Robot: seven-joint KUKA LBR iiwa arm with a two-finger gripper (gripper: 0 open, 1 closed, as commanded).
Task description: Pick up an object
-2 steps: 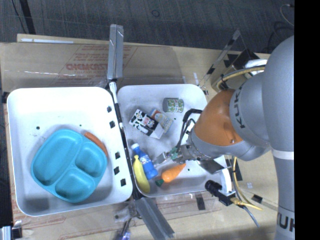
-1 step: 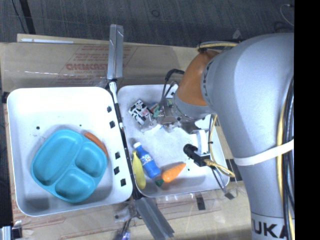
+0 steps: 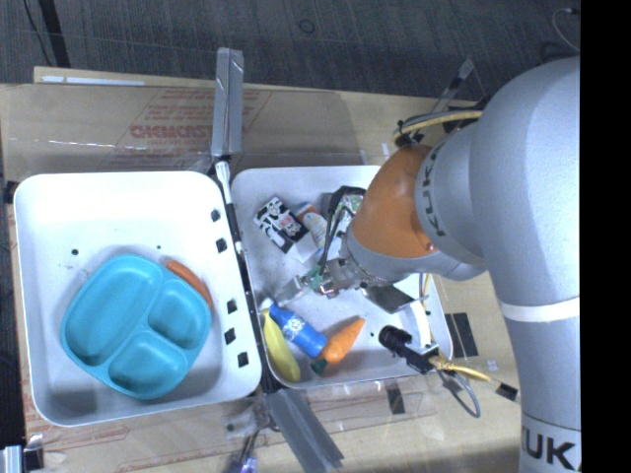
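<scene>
- I see the grey arm (image 3: 513, 185) reaching in from the right, its orange band (image 3: 389, 215) over the far half of the right bin (image 3: 286, 178).
- The hand (image 3: 317, 280) is down inside the right bin, near the middle of its floor. From this angle I cannot tell whether it is open or closed, and I see nothing held in it.
- A blue bottle (image 3: 299, 332) lies near the hand, on the side toward the bin's near edge, tilted across the floor.
- A yellow banana (image 3: 280, 351) lies against the bottle's left side, in the bin's near left corner.
- An orange carrot (image 3: 342, 342) lies just right of the bottle, its thick end close to the bottle's lower end.
- A small black-and-white object (image 3: 277, 221) sits in the far left part of the right bin, apart from the hand.
- The left bin (image 3: 108, 200) holds a blue divided plate (image 3: 138, 325), with an orange piece (image 3: 189, 279) along the plate's upper right rim.
- Both bins rest side by side on the brown table (image 3: 118, 116).
</scene>
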